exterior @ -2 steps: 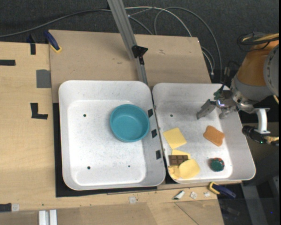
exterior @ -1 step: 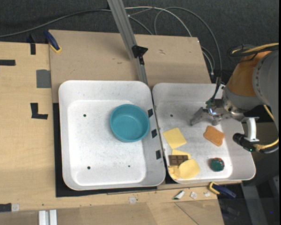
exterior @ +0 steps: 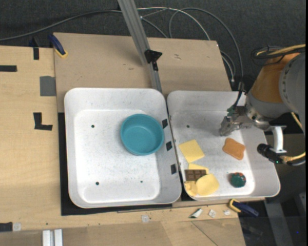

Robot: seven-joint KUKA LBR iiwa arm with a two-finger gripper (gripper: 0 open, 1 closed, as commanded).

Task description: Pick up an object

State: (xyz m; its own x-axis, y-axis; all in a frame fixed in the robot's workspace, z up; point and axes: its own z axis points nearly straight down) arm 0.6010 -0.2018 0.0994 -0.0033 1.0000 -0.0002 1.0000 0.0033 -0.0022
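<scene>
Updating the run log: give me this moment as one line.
arm: over right bin | pincer: low, nothing seen held | nearest: orange block | left bin: blue bowl | pick: not yet done

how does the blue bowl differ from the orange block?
The blue bowl sits in the left bin; the orange block lies in the right bin. The blue bowl is round, hollow and much the larger; the orange block is small, solid and roughly rectangular. The orange block lies just below the gripper; the blue bowl is far from it. Both rest untouched on the bin floors.
</scene>
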